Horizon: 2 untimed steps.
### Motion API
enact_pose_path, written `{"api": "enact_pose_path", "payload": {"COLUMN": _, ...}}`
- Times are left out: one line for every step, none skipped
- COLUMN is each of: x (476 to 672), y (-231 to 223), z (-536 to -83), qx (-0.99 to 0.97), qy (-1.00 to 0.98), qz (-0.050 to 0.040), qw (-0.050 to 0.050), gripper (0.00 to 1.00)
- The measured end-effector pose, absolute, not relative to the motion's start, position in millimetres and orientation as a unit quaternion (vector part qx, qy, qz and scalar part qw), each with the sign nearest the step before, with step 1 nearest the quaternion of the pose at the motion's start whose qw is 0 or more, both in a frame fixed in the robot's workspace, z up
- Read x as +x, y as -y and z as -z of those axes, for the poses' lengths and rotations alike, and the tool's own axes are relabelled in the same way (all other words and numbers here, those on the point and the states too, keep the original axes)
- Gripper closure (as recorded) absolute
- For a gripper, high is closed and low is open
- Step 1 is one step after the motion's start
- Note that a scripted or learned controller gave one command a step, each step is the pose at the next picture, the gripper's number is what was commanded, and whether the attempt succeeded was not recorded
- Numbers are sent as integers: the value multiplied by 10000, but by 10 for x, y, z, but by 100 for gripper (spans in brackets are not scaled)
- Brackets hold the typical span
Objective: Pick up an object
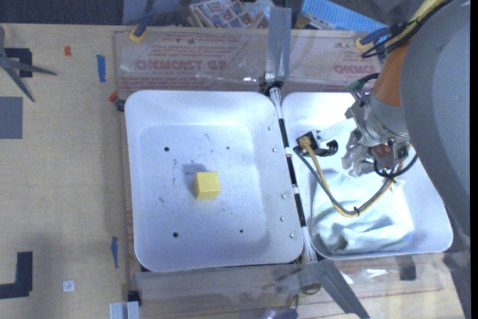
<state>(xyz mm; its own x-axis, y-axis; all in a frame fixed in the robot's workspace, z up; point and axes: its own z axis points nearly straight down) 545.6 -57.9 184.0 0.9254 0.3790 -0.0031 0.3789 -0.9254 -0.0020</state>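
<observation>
- One claw point(359, 158) of grey metal, low over the right bin point(437, 229), near its middle; spread or pressed together: cannot tell from this angle.
- Nothing seen pinched in it.
- Just above it, the grey arm point(441, 71) with its orange band point(388, 86), reaching in from the right.
- Looped beneath and beside the claw, a yellow-and-black cable point(328, 194), running from a black fitting point(307, 141) near the divide between the bins down toward the bin's near end.
- In that same right bin, at the near end, a crumpled pale cloth-like heap point(366, 233), soft and wrinkled.
- Across the divide, in the left bin point(142, 112): one small yellow cube point(208, 184), matte, sharp-edged, flat on the floor slightly left of the bin's middle, well apart from the claw.
- Both bins shallow, white, smooth plastic with rounded corners; the left floor scuffed with faint dark marks and a few small holes.
- Behind the bins, a clear plastic sheet point(194, 56) with red lettering.
- Around all, a pale wooden bench point(60, 160) with short blue tape strips point(101, 68).
</observation>
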Motion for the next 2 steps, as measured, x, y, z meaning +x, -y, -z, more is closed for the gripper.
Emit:
{"api": "enact_pose_path", "payload": {"x": 5145, "y": 1110, "z": -2581, "qx": -9140, "qy": 4058, "qz": -4, "qw": -3, "gripper": 100}}
{"api": "enact_pose_path", "payload": {"x": 5149, "y": 1770, "z": -1155, "qx": -9920, "qy": 1264, "qz": -24, "qw": 19, "gripper": 100}}
